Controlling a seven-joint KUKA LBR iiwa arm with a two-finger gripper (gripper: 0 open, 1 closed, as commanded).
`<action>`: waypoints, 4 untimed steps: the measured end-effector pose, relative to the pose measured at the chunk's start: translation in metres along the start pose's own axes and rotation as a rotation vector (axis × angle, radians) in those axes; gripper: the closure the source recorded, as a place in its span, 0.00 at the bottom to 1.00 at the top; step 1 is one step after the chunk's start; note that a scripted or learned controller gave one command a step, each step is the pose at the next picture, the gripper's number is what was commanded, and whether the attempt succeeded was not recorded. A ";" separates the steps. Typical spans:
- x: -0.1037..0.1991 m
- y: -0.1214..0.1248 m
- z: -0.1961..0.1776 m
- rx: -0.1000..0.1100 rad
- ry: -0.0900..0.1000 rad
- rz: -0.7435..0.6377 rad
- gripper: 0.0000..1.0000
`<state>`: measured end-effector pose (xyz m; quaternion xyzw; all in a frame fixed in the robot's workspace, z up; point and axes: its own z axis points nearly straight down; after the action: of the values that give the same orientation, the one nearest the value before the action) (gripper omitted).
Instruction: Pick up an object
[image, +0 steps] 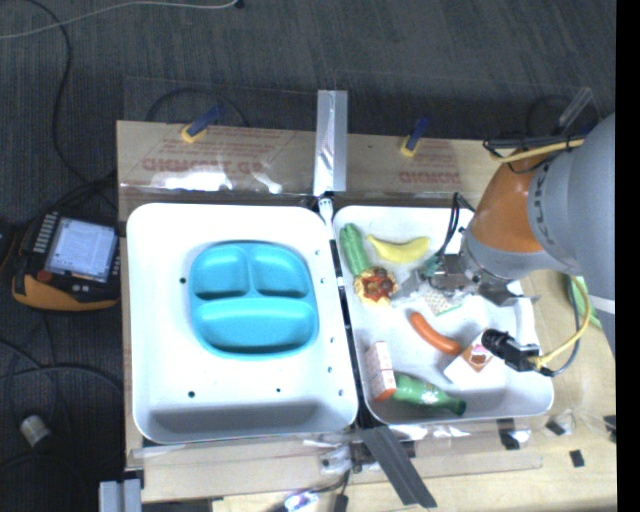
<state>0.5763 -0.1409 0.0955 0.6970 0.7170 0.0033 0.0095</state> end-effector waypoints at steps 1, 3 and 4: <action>-0.004 -0.054 0.005 0.008 0.004 -0.069 0.00; -0.003 -0.053 -0.005 0.007 0.008 -0.069 0.00; -0.003 -0.053 -0.013 0.009 0.009 -0.069 1.00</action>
<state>0.5235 -0.1456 0.1073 0.6719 0.7407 0.0029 0.0033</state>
